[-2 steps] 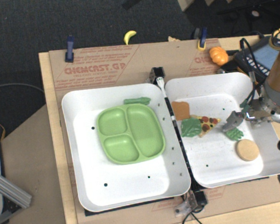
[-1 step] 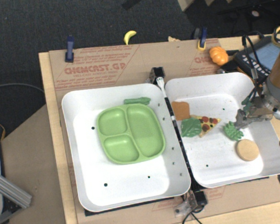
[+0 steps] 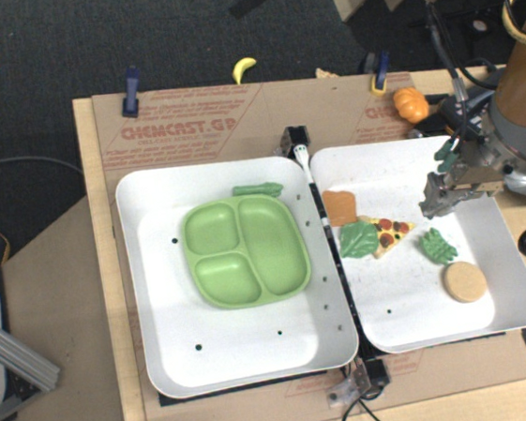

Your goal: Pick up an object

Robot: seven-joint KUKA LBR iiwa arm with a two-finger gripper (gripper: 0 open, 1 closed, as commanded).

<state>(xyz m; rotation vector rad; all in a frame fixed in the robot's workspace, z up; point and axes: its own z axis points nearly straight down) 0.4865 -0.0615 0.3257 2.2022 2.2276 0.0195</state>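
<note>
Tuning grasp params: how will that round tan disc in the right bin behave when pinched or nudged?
The tan disc lies flat, so it probably slides rather than rolls. It looks low and rigid, so the gripper may struggle to get under its edge. Likely light.

Two bins sat side by side on the counter [image 3: 109,269]. The left bin [image 3: 165,348] held a divided plate [image 3: 246,251], with a bean pod [image 3: 258,190] just behind it. The right bin [image 3: 500,305] held a bread slice [image 3: 340,207], a lettuce leaf [image 3: 359,239] touching a pizza slice [image 3: 391,232], a leafy piece [image 3: 437,246] and a round cookie [image 3: 464,282] nearest its front right.
</note>
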